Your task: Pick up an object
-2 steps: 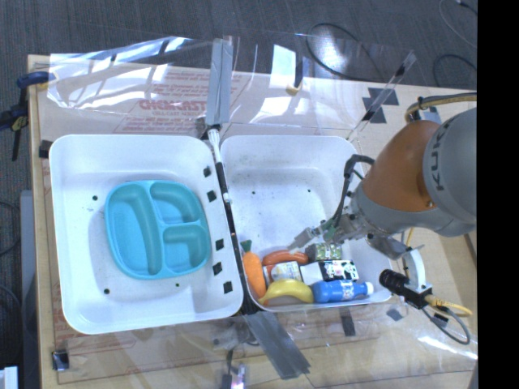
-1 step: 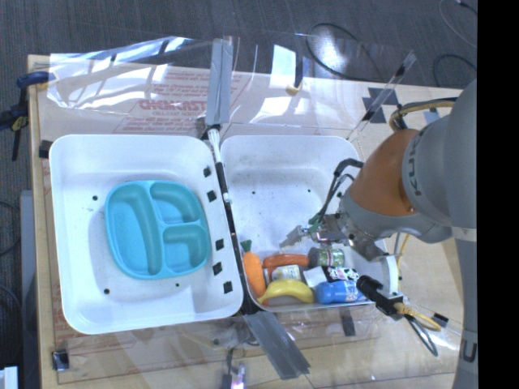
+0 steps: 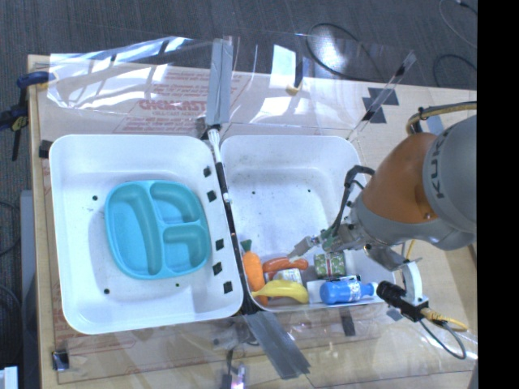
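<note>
Gripper (image 3: 324,245) sits low in the right bin (image 3: 280,164), near its front edge; can't tell its state from this angle. Left to right: left bin (image 3: 73,217) holds a blue divided tray (image 3: 158,228), lying flat. Right bin's front edge has a carrot (image 3: 253,271), a banana (image 3: 284,291), a red item (image 3: 285,263) just behind the banana, a small green packet (image 3: 329,263) right under the gripper, and a blue bottle (image 3: 347,290) on its side.
</note>
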Robot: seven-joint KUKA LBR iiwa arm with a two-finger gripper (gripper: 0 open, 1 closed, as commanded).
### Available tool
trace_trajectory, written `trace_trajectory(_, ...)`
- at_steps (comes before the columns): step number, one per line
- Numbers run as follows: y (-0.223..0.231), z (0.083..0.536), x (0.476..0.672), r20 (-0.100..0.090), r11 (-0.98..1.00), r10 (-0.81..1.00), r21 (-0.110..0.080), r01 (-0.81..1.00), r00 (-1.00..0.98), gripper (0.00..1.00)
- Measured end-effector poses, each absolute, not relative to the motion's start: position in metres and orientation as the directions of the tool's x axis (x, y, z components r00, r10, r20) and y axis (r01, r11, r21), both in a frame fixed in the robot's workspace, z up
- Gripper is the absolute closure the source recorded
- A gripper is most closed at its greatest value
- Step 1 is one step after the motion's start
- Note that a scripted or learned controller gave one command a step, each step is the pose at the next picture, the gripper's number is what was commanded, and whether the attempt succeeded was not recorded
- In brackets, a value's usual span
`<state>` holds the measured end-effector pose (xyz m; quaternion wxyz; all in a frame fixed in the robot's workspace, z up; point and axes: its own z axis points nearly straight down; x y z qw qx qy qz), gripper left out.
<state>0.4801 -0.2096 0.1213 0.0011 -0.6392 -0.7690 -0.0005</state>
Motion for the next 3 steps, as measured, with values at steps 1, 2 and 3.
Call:
trace_trajectory(1,-0.186,0.102,0.485,-0.014,0.152,0.988,0.026,0.988,-0.152,0.0)
trace_trajectory(2,-0.211,0.094,0.495,-0.002,-0.115,0.993,0.007,0.993,0.115,0.0)
trace_trajectory(3,-0.125,0.095,0.489,-0.01,-0.075,0.997,0.007,0.997,0.075,0.0)
